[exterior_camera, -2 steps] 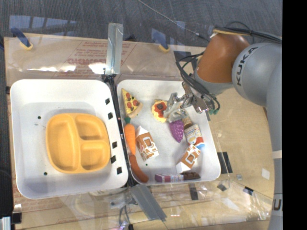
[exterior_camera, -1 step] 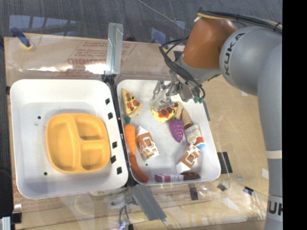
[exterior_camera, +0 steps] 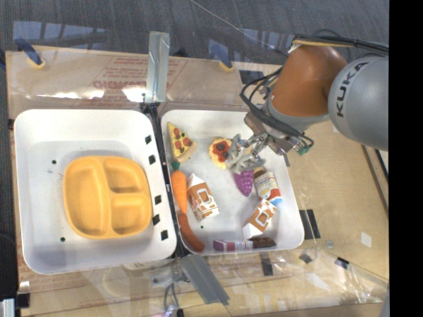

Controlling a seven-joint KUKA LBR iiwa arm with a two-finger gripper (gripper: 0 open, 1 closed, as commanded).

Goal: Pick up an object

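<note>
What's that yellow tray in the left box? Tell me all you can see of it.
The yellow tray looks like a plastic meal plate: a rounded rectangle with soft corners and a raised rim, moulded into three compartments, one long section along its left and two smaller ones on its right. Nothing lies in any of them. It sits flat and right side up on the floor of the left bin, roughly centred and turned slightly askew, clear of the walls. Nothing else touches it.

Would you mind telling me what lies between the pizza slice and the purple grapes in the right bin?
In the camera view, a round yellow toy with red topping lies between the pizza slice and the purple grapes, beside the end effector.
</note>
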